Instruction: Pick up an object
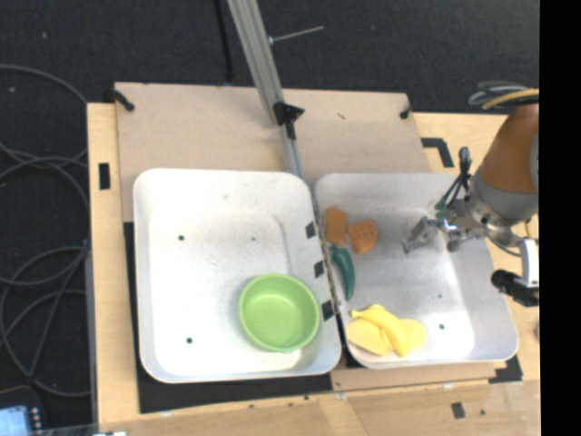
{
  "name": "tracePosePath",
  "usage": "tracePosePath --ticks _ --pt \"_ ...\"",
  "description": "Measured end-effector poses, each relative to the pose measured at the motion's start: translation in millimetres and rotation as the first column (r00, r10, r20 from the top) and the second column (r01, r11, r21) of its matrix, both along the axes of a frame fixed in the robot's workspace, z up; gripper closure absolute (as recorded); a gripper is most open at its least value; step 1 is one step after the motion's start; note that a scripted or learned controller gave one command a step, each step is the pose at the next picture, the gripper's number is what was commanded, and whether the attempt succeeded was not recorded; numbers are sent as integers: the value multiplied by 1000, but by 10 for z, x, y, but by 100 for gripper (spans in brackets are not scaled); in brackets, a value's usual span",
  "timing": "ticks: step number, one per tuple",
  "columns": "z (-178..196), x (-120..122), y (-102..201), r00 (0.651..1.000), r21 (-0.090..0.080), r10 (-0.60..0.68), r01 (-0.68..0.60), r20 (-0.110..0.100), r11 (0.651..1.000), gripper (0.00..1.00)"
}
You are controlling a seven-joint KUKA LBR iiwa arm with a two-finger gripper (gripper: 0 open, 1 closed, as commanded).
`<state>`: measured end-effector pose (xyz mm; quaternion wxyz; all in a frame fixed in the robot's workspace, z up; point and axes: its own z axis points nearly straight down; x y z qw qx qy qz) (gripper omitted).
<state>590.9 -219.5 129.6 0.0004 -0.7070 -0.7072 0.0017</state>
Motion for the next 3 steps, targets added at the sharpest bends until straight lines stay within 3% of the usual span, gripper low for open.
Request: tracePosePath --ticks 1,2,3 --pt "143 19 -10 1000 -2 0 0 8 1000 100" --pt "756 -11 39 1000 -1 4 -3 11 1000 100" --pt "970 -1 24 1000 0 6 -6 7 1000 100"
